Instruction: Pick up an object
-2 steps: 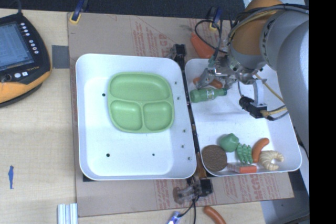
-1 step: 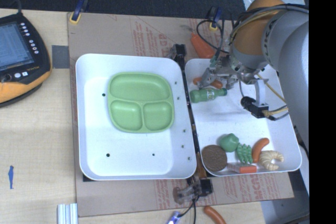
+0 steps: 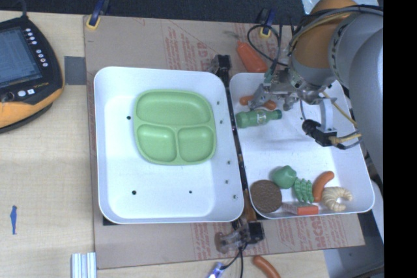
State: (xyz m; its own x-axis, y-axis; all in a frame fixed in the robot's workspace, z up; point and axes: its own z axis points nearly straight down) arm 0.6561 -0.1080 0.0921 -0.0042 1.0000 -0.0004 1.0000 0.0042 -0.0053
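Cookie (image 3: 266, 194) and toys far below fingers | gripper (image 3: 270, 99) low over green bottle (image 3: 258, 118), poised to grasp | finger spread: cannot tell | bottle lies flat beneath

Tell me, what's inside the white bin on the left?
The left bin holds a green divided plate, lying flat toward its far side, with nothing in its three compartments. Whatever lies beneath the plate is covered.
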